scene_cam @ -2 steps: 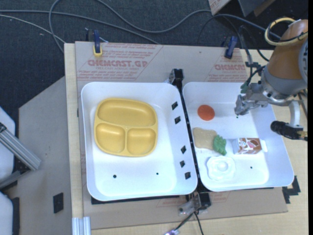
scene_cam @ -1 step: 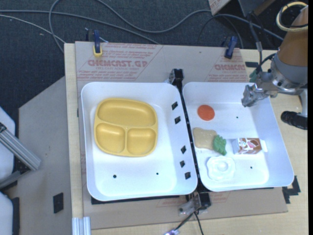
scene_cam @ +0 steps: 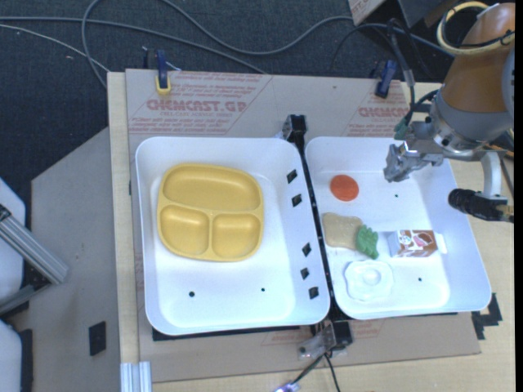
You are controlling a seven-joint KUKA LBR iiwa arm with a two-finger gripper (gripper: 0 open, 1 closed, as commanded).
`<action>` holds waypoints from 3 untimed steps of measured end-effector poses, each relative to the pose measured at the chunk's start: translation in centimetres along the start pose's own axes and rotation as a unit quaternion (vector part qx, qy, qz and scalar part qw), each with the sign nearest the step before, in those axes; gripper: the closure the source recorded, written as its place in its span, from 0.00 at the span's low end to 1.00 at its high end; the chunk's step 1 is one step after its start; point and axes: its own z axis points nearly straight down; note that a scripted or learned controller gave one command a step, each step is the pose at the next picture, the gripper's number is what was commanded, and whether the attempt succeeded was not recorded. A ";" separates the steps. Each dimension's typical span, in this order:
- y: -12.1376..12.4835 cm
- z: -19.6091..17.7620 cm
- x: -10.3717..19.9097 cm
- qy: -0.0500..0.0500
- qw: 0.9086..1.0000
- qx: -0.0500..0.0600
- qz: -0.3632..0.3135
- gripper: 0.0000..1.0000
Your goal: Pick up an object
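The right bin (scene_cam: 466, 260) holds a flat orange-red disc (scene_cam: 345, 188), a tan bread-like slice (scene_cam: 340, 229), a small green leafy piece (scene_cam: 368, 241), a white fried-egg toy (scene_cam: 368, 279) and a small red-and-white packet (scene_cam: 417, 242). My gripper (scene_cam: 398, 167) hangs over the back of this bin, to the right of the orange-red disc and above the packet. I see nothing between its fingers. The grey arm with its orange band (scene_cam: 484, 47) comes in from the upper right.
The left bin (scene_cam: 155, 243) holds a yellow three-compartment tray (scene_cam: 211, 211). A black clip strip (scene_cam: 304, 219) runs between the bins. Blue clamps (scene_cam: 163, 70) hold the cardboard base at the back. Cables lie on the dark floor behind.
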 end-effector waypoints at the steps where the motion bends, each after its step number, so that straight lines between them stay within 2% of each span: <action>1: -1.4 0.9 5.6 0.000 1.000 0.001 0.000 1.00; 3: -3.3 -1.4 15.8 0.000 1.000 0.000 -0.001 1.00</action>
